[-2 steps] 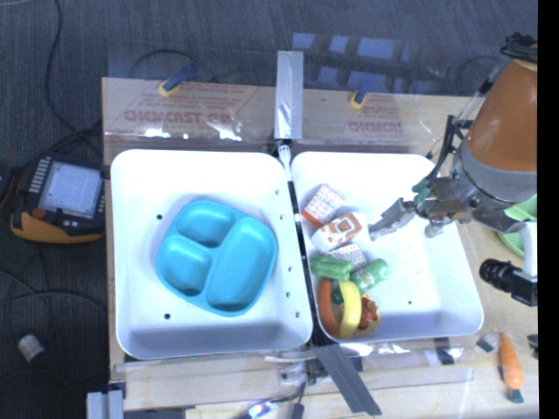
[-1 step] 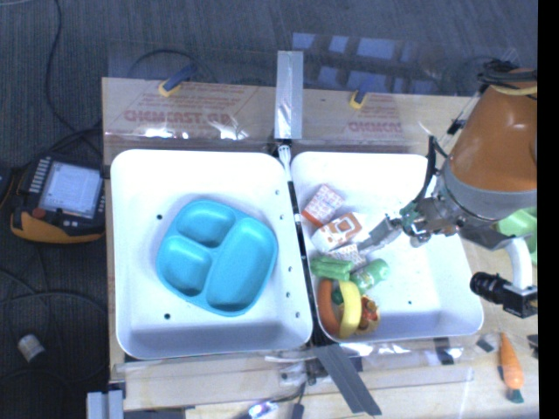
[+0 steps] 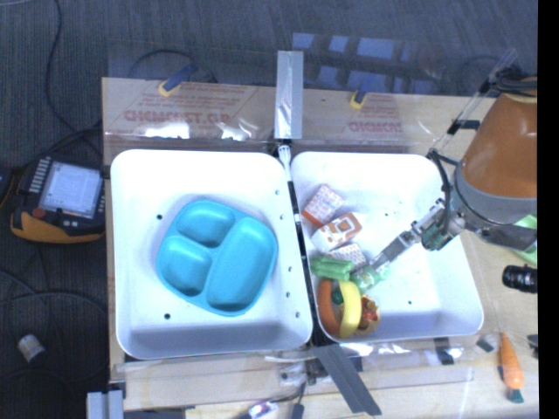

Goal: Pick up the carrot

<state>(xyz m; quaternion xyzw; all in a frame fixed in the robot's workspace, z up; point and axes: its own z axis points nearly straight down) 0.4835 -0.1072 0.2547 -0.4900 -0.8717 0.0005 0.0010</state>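
Two shallow white bins are sitting side by side on the bench point(image 3: 410, 116); the left bin point(image 3: 131, 260) is holding a blue divided plate point(image 3: 218, 256), which is lying near its middle; the right bin point(image 3: 437, 295) is carrying a small heap of toy food against its left wall.

The grey arm point(image 3: 498, 160) is reaching in from the right, its orange band showing above the wrist; the gripper point(image 3: 371, 275) is slanting down and leftward into the right bin, its tip resting at the right edge of the heap, just beside a green piece point(image 3: 330, 267); whether the claw is open or closed cannot be told at this angle, and nothing is plainly showing in its grasp.

The carrot point(image 3: 325, 304) is lying at the front-left corner of the right bin, its orange body curving along the left side of a yellow banana point(image 3: 348, 306) and touching it; a reddish piece point(image 3: 369, 312) is lying just right of the banana; the gripper tip is sitting above and to the right of the carrot, near it but apart from it.

Three small boxes are lying behind the green piece: a red and white box point(image 3: 321, 203), an orange and white box point(image 3: 341, 229) and a pale box point(image 3: 348, 254).

Off the bins, a slim orange thing with a greenish tip point(image 3: 510, 370) is lying at the bench's front right; a handheld pendant with a screen point(image 3: 63, 197) is lying on the carpet point(image 3: 52, 77) to the left.
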